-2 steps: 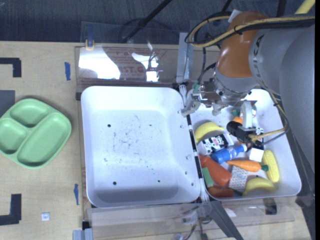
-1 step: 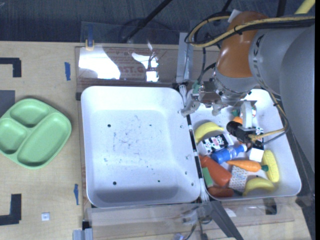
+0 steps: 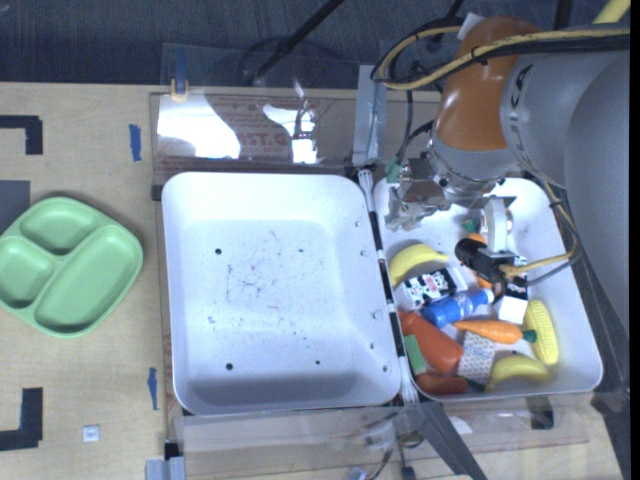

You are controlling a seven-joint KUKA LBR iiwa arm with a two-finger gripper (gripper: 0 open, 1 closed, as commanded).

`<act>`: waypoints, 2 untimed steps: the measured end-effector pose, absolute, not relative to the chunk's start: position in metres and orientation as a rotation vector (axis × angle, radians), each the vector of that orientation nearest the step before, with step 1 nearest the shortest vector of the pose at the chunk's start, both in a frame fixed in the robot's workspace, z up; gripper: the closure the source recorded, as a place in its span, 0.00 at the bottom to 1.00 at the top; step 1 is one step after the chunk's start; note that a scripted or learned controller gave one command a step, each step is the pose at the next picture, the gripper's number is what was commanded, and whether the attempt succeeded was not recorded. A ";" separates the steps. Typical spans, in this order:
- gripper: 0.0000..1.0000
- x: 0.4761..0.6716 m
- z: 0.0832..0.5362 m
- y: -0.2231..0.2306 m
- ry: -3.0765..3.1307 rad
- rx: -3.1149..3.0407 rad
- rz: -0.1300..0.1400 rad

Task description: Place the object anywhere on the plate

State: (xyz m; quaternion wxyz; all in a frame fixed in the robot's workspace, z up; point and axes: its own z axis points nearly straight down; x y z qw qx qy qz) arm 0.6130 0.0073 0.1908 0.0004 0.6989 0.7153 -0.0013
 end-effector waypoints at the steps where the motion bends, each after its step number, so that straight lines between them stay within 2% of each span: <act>1: 1.00 0.491 0.289 0.021 2.025 2.406 -0.008; 2: 1.00 0.481 0.342 0.043 2.021 2.405 -0.005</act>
